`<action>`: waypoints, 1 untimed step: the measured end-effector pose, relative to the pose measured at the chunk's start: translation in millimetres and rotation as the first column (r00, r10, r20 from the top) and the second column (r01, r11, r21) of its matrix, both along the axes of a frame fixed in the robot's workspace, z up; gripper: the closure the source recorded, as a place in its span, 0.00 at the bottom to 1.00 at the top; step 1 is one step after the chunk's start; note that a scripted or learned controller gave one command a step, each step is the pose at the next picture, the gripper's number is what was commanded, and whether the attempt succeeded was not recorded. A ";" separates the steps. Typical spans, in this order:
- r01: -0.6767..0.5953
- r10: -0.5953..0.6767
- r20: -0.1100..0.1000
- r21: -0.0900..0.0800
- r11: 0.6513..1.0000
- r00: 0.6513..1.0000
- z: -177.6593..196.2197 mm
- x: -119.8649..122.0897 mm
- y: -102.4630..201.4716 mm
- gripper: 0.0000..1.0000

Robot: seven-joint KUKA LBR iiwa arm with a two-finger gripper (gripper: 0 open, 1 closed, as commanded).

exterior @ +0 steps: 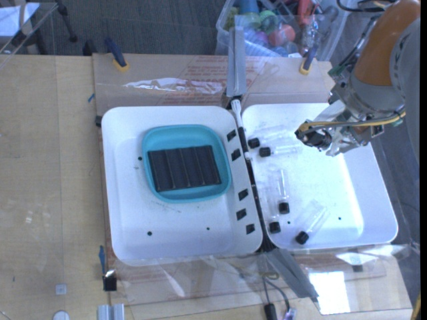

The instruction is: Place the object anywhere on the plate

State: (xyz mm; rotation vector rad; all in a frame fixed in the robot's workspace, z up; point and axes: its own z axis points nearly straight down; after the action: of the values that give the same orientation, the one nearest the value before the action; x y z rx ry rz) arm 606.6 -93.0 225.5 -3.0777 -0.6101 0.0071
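Note:
A teal plate (152, 141) with rounded corners lies in the left bin (127, 212). A dark ribbed rectangular slab (183, 167) rests flat on the plate. Several clear vials with black caps lie in the right bin (367, 205): one (280, 150) near the back left, one (281, 184) in the middle, one (314, 217) near the front. My gripper (333, 144) hangs over the back right part of the right bin, above and to the right of the vials. Nothing shows between its fingertips.
A divider (241, 179) with small black clips separates the two bins. A clear box of colourful items (280, 12) stands behind the bench. The grey arm with its orange band (390, 25) comes in at the upper right.

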 end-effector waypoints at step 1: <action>0.000 0.000 0.000 0.000 1.000 1.000 0.0 0.0 0.0 0.00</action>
State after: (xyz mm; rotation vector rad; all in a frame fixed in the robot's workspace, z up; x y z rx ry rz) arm 606.6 -93.0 225.5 -3.0776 -0.6102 0.0071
